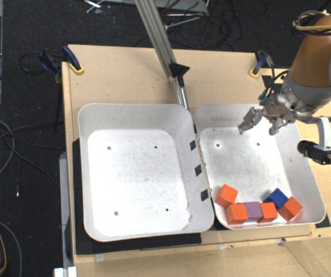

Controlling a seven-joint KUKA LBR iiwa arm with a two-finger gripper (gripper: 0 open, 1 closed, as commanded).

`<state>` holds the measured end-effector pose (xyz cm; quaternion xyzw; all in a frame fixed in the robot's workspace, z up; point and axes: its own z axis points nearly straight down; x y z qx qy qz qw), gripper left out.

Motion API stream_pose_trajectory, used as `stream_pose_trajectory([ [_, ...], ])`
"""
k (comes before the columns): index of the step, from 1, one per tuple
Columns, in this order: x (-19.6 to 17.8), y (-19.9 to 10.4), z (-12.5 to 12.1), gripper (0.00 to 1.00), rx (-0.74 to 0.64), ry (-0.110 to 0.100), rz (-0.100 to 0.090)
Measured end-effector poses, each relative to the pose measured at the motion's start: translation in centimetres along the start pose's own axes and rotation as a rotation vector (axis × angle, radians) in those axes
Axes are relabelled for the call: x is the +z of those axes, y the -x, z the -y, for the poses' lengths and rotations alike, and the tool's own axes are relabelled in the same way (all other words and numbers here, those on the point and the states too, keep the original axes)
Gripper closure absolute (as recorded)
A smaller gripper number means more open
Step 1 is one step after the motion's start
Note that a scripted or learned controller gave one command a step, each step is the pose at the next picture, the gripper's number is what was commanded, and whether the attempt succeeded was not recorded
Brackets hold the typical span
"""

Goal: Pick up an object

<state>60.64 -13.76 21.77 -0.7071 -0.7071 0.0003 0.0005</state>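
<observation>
Nearest me, along the front wall of the right bin, I see a cluster of blocks: four orange blocks, one purple block and one blue block, touching or just beside each other. The left bin sits beside it on the table. Farther back, my end effector hangs over the right bin's far part, fingers spread apart, holding nothing. The blocks lie well apart from it, toward the near edge, so I judge the next reach must come forward.
</observation>
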Motion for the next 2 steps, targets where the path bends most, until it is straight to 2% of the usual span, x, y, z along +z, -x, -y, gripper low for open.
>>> stream_pose_trajectory([
  [1, 2.5, -0.3, -0.1, 0.00, -0.001, -0.001, 0.001],
  [2, 12.7, 2.6, -4.9, 0.00, -0.002, -0.001, 0.002],
])
